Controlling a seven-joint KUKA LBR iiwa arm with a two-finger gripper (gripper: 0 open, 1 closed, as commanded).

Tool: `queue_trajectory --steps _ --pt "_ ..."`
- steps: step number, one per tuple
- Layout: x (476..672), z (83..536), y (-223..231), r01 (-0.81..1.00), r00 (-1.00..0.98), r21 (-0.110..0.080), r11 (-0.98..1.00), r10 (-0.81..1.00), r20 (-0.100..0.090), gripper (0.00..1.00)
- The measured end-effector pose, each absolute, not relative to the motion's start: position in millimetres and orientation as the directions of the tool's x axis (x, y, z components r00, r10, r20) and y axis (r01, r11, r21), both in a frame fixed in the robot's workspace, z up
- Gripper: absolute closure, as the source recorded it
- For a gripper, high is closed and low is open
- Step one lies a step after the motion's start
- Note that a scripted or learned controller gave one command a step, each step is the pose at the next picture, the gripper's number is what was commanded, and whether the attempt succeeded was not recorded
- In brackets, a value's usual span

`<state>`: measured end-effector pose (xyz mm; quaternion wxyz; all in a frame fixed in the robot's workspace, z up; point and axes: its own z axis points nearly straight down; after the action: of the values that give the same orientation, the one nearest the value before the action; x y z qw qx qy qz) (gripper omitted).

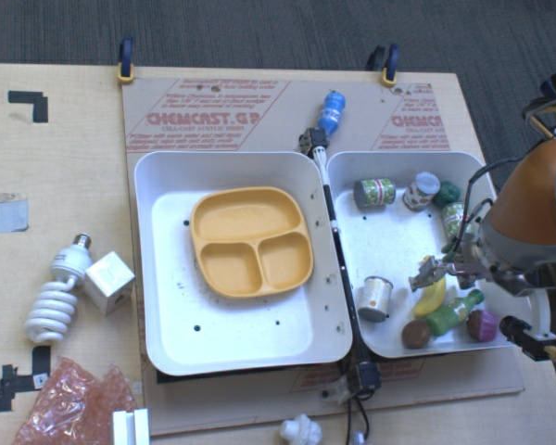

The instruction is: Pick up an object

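The right bin holds several small items. Along its far side lie a green can, a grey-capped jar and a dark green piece. Near its front are a white cup, a yellow banana toy, a green bottle, a brown lump and a purple item. My gripper hangs low at the bin's right side, just above the banana toy. The arm's wrist hides part of a can behind it.
The left bin holds a yellow divided tray. A blue bottle lies on the board behind the bins. On the bench to the left are a spiral light bulb, a white cube and a red mesh bag.
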<state>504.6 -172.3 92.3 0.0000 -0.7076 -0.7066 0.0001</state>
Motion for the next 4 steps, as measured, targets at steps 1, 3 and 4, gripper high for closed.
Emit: queue_trajectory --steps 1,3,4 --pt "505.9 102 -173 1.000 0.003 0.003 -0.003 1.000 -0.001 1.00" --pt "525.5 205 -202 1.000 -0.002 0.002 0.002 1.000 -0.002 0.00" --pt "581.0 92 -156 1.000 -0.002 0.000 0.002 1.000 0.000 0.00"
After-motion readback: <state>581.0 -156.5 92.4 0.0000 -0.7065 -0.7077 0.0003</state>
